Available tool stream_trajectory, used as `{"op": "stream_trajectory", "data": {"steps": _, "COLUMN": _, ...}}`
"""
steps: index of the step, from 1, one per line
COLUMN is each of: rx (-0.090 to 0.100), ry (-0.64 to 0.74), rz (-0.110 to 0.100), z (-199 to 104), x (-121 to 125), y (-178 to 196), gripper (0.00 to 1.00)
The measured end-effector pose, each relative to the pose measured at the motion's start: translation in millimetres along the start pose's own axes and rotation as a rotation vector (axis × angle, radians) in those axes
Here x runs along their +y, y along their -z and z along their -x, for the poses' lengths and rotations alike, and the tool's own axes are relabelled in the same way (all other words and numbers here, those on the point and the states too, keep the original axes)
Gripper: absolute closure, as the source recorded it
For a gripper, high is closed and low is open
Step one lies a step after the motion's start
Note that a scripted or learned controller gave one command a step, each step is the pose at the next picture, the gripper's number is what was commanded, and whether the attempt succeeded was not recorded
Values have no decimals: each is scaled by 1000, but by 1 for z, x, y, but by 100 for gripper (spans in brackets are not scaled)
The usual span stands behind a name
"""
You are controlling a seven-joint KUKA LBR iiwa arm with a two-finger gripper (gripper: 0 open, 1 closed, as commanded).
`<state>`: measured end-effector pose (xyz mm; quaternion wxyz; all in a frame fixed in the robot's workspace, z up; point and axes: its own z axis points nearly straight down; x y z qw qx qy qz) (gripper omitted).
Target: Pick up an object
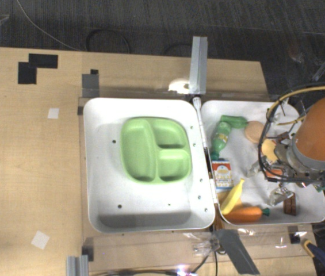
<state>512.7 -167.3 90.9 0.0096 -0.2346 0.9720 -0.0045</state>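
Here the gripper (280, 195) hangs low in the right bin (240, 111), and whether it is open or closed cannot be told. The nearest things lie at about eight o'clock from it: the carrot (244, 214), long axis running three-to-nine, and the banana (233, 196) slanting toward one o'clock. The bottle (222, 132) lies farther off at ten o'clock.

One fixed camera looks down from above the bench (30, 171) at a slight slant, far enough back to take in both white bins whole. The left bin (102, 154) sits near the middle of the frame, the right bin (240, 111) toward the right side. Dark floor (122, 10) fills the top, and the arm (323, 134) enters from the right.
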Motion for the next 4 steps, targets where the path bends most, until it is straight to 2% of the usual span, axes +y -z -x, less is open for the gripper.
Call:
{"op": "stream_trajectory", "data": {"steps": 2, "rx": 0, "ry": -34, "rz": -3, "z": 5, "x": 29, "y": 1, "gripper": 0}}
{"op": "stream_trajectory", "data": {"steps": 3, "rx": 0, "ry": -68, "rz": -2, "z": 52, "x": 60, "y": 1, "gripper": 0}}
{"op": "stream_trajectory", "data": {"steps": 4, "rx": 8, "ry": 308, "rz": 9, "z": 6, "x": 35, "y": 7, "gripper": 0}}
